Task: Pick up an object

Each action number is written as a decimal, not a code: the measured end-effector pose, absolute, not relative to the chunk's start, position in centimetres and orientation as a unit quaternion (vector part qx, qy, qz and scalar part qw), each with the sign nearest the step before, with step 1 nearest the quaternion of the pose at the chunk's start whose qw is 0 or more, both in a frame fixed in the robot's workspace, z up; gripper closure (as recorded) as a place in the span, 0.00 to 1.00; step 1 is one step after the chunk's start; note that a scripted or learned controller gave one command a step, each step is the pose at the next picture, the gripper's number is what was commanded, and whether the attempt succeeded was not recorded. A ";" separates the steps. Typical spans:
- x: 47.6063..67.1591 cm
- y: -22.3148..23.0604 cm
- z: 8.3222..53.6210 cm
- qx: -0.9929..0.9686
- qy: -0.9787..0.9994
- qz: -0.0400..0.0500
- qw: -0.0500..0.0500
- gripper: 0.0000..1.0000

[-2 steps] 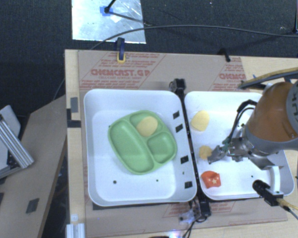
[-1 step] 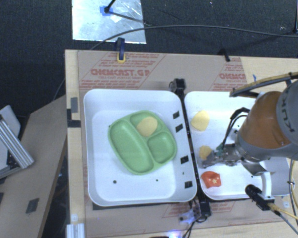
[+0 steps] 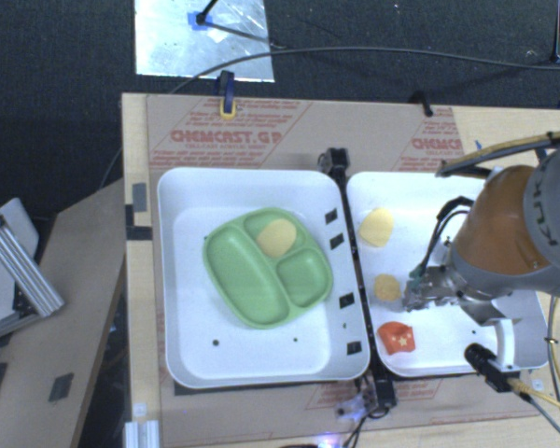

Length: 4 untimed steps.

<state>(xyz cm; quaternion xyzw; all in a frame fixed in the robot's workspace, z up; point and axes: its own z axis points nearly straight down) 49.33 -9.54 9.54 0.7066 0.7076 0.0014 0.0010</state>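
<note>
Over the right bin [image 3: 467, 187], my claw [image 3: 420, 292] hangs just beside a small tan piece [image 3: 386, 288]; its grip state cannot be told. Red object [image 3: 397, 337] below, yellow object [image 3: 377, 227] above; green tray [image 3: 261, 267] in left bin [image 3: 182, 250].

- Two white bins, left bin [image 3: 168, 278] and right bin [image 3: 420, 180], side by side on a printed cardboard sheet [image 3: 289, 129].
- Black clips [image 3: 336, 241] along the shared edge between the bins.
- Blue and yellow clamp [image 3: 227, 93] on the sheet's far edge.
- Silver foil sheet [image 3: 168, 35] beyond it.
- Aluminium profile [image 3: 19, 264] at left.
</note>
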 end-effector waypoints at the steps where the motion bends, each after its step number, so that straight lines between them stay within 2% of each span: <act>1: 50.4 -10.1 14.6 0.706 0.709 0.002 0.003 1.00; 2: 50.9 -10.2 21.0 0.705 0.709 0.002 0.004 1.00; 3: 51.0 -10.2 21.8 0.705 0.709 0.001 0.002 1.00; 4: 50.7 -3.9 21.8 0.704 0.711 0.001 0.000 1.00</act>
